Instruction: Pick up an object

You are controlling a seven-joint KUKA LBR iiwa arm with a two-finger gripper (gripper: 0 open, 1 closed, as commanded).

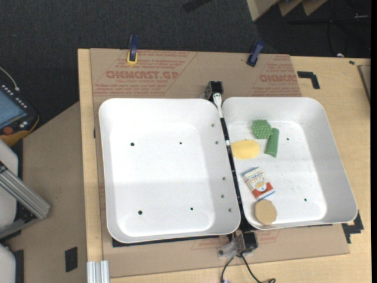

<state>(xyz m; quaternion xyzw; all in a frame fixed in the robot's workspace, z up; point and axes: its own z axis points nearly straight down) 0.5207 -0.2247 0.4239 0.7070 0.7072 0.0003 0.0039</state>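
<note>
Camera view: we cannot tell the gripper state. All pickable things sit in the right bin (330, 158), along its left half. The green bar (271, 141) has its long axis running far-to-near, far end tipped slightly right. It touches or nearly touches the green bumpy block (261, 128) on its left. The yellow oval object (245, 149) lies long axis left-right, just below the block, near the bin's left wall. The small printed packet (258, 181) lies diagonal, far-left to near-right; we see red, blue and white print, too small to read. The tan round disc (265, 211) sits at the near rim. The left bin (118, 175) lies alongside. The cardboard sheet (194, 69) beneath reads "CHEMCAST GP" in red, twice, the right copy partly covered. A blue clamp (132, 47) grips its far edge. A dark device (13, 108) is cut off at the left.
</note>
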